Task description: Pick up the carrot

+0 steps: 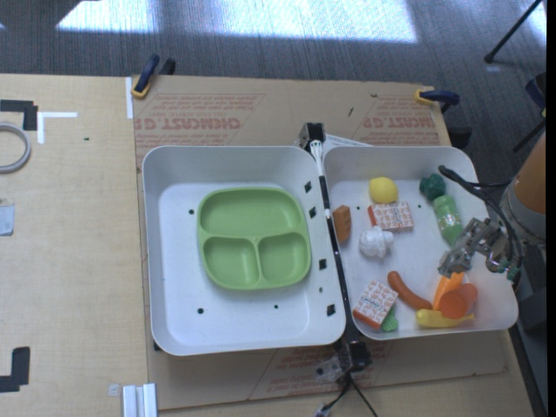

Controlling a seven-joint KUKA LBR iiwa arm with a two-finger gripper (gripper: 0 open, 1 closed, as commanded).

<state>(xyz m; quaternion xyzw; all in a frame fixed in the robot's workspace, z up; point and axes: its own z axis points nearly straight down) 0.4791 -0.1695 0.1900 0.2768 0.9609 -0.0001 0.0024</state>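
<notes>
Nearest the camera in the right bin (495,320), a smooth yellow banana (443,320) is lying just beside the orange carrot (453,295), a tapered cone shape. The metal gripper (465,252) is hovering right over the carrot's top, reaching in from the right; whether its fingers are parted I cannot tell. One glossy green three-compartment plate (254,237) is sitting in the left bin (165,259). Farther back, one round lemon (383,189) is resting.

camera view: one fixed camera above the bench (69,259) | looks down at a slant | far enough to take in both white bins, left bin (165,259) and right bin (495,320) | floor past the bench's far edge | arm side at right
</notes>
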